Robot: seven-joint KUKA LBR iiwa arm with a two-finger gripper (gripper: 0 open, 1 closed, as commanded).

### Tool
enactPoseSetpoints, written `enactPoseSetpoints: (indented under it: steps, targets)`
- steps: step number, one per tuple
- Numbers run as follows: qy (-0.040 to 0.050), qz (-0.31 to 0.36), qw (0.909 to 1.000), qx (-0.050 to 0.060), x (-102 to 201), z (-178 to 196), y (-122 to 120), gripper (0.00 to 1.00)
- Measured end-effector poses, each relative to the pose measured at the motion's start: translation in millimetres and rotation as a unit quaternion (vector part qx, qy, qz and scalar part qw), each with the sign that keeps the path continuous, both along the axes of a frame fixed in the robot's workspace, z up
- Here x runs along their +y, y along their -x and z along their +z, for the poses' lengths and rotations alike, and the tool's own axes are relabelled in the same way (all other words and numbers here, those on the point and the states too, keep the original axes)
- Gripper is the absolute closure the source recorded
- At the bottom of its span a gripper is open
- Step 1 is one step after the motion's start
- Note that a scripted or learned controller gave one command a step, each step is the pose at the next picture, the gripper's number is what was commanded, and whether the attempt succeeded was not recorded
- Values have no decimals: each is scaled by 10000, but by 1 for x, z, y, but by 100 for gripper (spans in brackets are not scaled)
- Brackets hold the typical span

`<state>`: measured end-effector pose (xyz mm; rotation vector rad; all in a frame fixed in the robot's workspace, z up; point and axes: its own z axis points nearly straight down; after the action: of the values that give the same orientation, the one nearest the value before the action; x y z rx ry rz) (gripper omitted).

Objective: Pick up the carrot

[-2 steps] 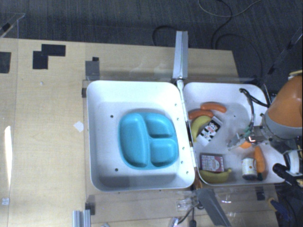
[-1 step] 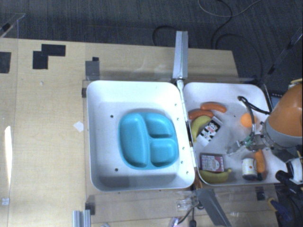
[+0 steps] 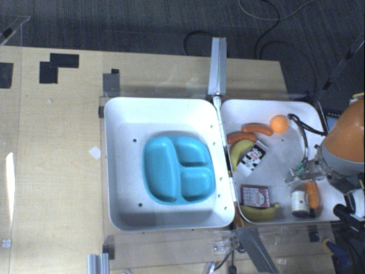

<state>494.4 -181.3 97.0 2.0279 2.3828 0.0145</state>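
A short orange carrot [image 3: 312,194] lies near the front right corner of the right bin [image 3: 296,110], close beside a small white can [image 3: 298,202]. My gripper [image 3: 306,176] hangs directly over the carrot's far end, at the end of the arm with the orange band [image 3: 347,141] that reaches in from the right. Whether the gripper touches the carrot cannot be made out; nothing is seen lifted.
The right bin also holds a long orange-red piece [image 3: 256,129], an orange ball [image 3: 279,124], two bananas [image 3: 240,150] [image 3: 259,212], a black-and-white box [image 3: 252,156] and a small red packet [image 3: 255,196]. A blue divided tray [image 3: 178,168] lies in the left bin [image 3: 122,153].
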Motion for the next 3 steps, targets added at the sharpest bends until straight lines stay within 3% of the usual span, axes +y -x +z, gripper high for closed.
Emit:
enactPoseSetpoints:
  steps: [1, 2, 3]
  targets:
    - [-1, -1, 10000, 2, 0, 0, 0, 0]
    - [-15, -1339, 9910, 31, -5, -10, -102, 0]
    - [-12, -1179, 9929, 181, -13, -14, -171, 0]
